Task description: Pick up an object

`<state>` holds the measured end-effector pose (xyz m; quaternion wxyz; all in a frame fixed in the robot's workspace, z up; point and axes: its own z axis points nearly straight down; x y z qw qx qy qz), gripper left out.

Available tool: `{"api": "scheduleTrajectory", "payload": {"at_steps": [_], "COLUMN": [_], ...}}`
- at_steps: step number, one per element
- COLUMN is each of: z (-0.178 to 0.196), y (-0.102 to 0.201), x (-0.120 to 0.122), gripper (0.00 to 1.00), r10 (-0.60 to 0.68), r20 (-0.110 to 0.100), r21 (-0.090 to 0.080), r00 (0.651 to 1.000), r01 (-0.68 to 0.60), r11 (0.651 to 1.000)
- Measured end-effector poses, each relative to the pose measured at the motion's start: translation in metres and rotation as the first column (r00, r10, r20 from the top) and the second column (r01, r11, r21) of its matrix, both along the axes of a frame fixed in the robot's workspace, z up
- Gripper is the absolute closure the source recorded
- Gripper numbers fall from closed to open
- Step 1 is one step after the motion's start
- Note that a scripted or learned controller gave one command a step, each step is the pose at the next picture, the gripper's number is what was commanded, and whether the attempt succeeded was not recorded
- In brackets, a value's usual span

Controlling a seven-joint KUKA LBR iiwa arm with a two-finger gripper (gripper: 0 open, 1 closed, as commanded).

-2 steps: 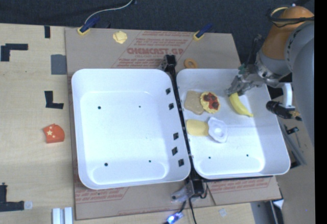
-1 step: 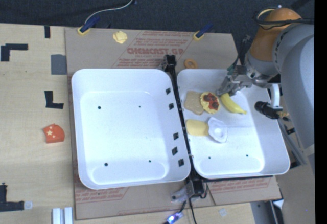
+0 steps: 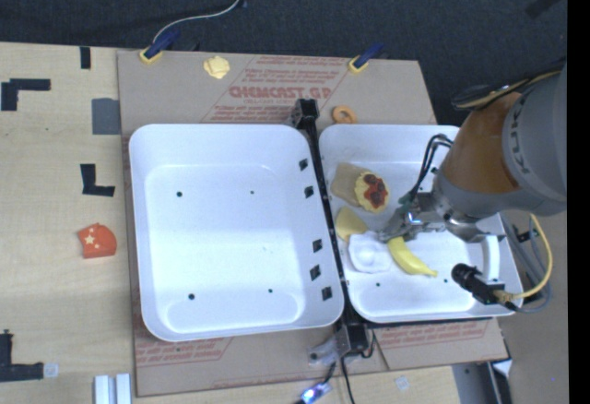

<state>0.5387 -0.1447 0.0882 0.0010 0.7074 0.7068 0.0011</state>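
Pickup unfinished: grey arm's 2-finger gripper [image 3: 403, 225] sits low in the right white bin [image 3: 442, 301] beside a yellow plastic banana [image 3: 410, 258], finger spread impossible to tell, nothing visibly lifted.

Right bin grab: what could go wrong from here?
1. Clutter: the gripper sits low among the banana, a yellow round piece and a white piece, all close together. It may nudge them or catch the wrong one.
2. The banana lies loose on the right bin floor and could slide away.
3. The pizza slice lies flat, hard to pinch.
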Motion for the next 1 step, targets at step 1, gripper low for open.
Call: {"api": "scheduleTrajectory", "payload": {"at_steps": [1], "z": [0.1013], "y": [0.0873], "x": [-0.0261], "gripper": [1.00], "r10": [0.011], "r20": [0.003], "r21": [0.004], "r00": [1.000], "r01": [-0.011], "r11": [1.000]}}
